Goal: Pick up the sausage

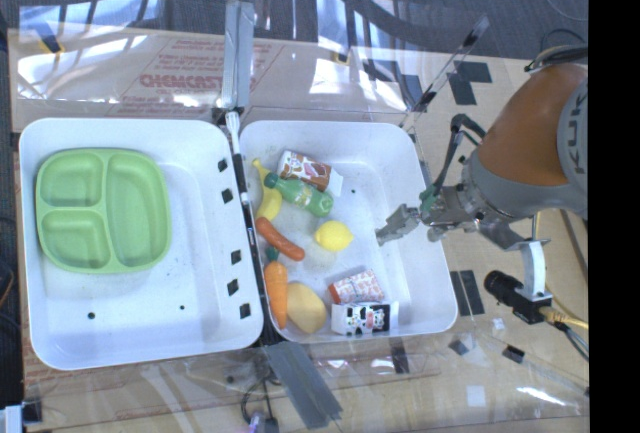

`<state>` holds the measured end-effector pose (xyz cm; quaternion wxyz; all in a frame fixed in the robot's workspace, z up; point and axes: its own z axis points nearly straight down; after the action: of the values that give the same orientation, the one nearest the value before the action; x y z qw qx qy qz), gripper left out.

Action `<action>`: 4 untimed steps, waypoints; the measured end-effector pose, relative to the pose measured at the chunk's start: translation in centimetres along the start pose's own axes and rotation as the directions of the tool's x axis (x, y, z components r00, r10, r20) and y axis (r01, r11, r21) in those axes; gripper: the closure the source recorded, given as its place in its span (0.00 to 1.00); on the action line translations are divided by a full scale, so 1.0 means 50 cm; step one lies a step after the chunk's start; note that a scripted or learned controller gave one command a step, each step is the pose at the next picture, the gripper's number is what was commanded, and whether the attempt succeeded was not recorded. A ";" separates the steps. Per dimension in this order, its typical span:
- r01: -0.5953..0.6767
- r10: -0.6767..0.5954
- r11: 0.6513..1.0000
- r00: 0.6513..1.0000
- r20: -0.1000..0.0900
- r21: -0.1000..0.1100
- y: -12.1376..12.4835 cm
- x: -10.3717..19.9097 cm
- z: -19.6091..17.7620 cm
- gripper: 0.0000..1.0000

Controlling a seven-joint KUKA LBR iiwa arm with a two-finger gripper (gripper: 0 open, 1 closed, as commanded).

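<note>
At the right of the frame the arm (530,151) comes in, and its gripper (397,224) hangs over the right part of the right bin (400,146), near that bin's right wall. Whether its fingers are open or closed I cannot tell, because they are small and grey against the white floor; nothing is seen between them. The sausage (279,240) lies in the left part of the same bin, close to the divider (240,221) between the two bins. It is a thin orange-red piece, and its long axis runs diagonally: one end points to the upper left, toward the divider, and the other end points to the lower right, toward the lemon (333,237). The gripper is well apart from the sausage, with the lemon between them. Above the sausage lies a green bottle (300,194) and beside it a banana (267,201); higher up is a small carton (303,168). Below the sausage a carrot (277,291) lies nearly upright in the frame, and a potato (306,307) touches it on the right. Near the lower edge of the bin are a red packet (355,286) and a black-and-white box (362,318). The left bin (120,311) carries a green plate (101,209) with three compartments in its upper left part.
</note>
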<state>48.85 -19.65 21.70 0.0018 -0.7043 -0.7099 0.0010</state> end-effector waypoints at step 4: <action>-0.712 0.712 0.702 0.702 0.001 0.002 0.080 0.205 0.253 0.00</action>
<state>52.70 -9.37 9.05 0.0023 -0.9236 -0.3833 0.0024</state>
